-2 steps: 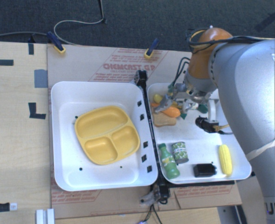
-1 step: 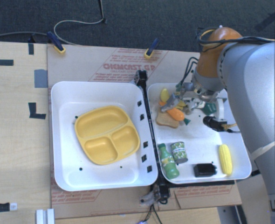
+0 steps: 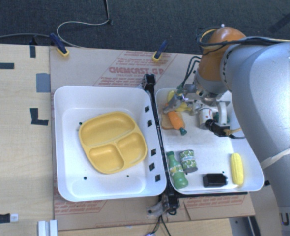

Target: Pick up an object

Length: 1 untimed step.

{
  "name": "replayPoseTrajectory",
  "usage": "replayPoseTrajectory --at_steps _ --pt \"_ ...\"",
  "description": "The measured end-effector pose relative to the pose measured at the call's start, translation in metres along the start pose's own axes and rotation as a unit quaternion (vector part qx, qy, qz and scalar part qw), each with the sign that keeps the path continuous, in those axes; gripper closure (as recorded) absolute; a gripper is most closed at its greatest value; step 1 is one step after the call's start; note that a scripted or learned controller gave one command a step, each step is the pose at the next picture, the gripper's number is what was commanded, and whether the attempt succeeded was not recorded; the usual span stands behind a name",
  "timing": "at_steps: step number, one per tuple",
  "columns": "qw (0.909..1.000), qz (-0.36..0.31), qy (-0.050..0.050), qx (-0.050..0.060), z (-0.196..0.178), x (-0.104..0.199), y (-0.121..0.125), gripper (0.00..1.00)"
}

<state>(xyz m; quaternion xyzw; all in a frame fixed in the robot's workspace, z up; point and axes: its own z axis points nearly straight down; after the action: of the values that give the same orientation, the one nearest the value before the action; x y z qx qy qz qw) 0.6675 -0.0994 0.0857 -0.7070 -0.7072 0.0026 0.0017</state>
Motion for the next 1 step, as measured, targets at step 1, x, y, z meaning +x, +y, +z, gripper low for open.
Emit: replayPoseTrajectory --at_steps 1 --pt "1.0 0.0 0.0 -0.005 -0.0009 0.003 -0.0471 0.0"
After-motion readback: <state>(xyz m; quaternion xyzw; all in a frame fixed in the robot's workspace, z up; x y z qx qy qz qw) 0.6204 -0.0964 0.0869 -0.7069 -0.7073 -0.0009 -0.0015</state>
